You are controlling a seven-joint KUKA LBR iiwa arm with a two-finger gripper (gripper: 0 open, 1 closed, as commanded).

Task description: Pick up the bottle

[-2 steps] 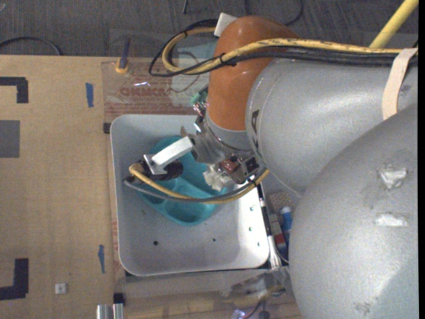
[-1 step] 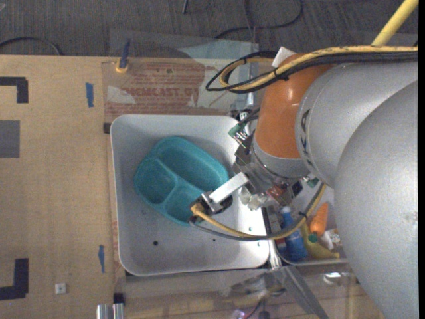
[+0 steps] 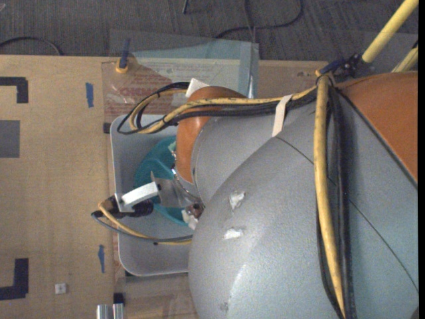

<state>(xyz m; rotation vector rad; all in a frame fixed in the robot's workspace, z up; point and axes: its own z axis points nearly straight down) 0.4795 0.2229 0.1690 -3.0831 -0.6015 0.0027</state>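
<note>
Whether the gripper is spread or closed cannot be told: it is down inside the white bin, and the wrist covers most of it, leaving just a bit of grey metal showing at the wrist's left edge. Right beside that metal, and partly under the wrist, lies a teal object on the bin floor. Its rounded edge curves out to the left, while the rest is hidden. Too little of it shows to say whether it is the bottle, or whether the gripper touches it. Above the wrist sits the orange band, and behind it the big grey arm spreads across the right side of the view. The bin rests on a tan bench marked with strips of blue tape and black tape.
</note>
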